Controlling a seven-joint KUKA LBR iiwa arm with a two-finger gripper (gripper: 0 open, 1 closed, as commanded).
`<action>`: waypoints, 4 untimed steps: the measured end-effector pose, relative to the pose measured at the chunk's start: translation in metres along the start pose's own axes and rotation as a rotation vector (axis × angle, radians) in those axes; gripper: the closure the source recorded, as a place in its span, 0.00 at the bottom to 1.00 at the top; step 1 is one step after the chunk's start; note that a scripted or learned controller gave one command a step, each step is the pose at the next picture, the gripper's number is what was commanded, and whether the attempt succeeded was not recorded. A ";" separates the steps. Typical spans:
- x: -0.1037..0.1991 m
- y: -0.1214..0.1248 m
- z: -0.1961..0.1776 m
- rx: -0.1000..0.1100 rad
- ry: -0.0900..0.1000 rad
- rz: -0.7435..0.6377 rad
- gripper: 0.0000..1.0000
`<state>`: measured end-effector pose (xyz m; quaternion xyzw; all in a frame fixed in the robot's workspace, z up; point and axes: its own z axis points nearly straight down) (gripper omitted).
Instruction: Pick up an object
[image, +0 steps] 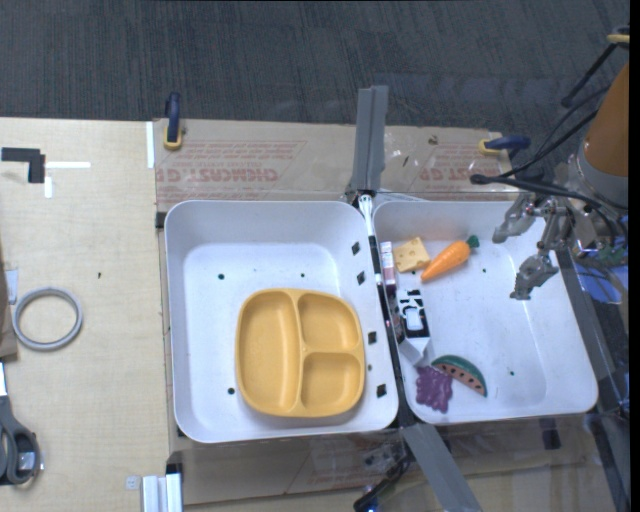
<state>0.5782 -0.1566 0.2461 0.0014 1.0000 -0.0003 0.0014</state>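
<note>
The yellow plate (300, 352) lies in the left bin (200, 300), well left of the pincer (522, 255), which hangs spread, pinching nothing, over the right bin (540, 350). Carrot (446, 258) and cheese (410, 254) lie to its left; watermelon slice (458, 373) and grapes (434, 388) sit down-left.

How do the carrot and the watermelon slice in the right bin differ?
The carrot is orange, long and tapered, lying at a slant near the bin's far side beside the cheese. The watermelon slice is a flat crescent, green-rimmed and red, at the near side by the purple grapes. Both are toy foods along the bin's left side.
</note>
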 end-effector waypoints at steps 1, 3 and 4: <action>-0.079 -0.008 0.136 0.000 0.000 0.080 0.00; -0.075 0.027 0.142 0.002 -0.008 0.185 1.00; -0.066 0.091 0.029 -0.001 -0.002 0.192 1.00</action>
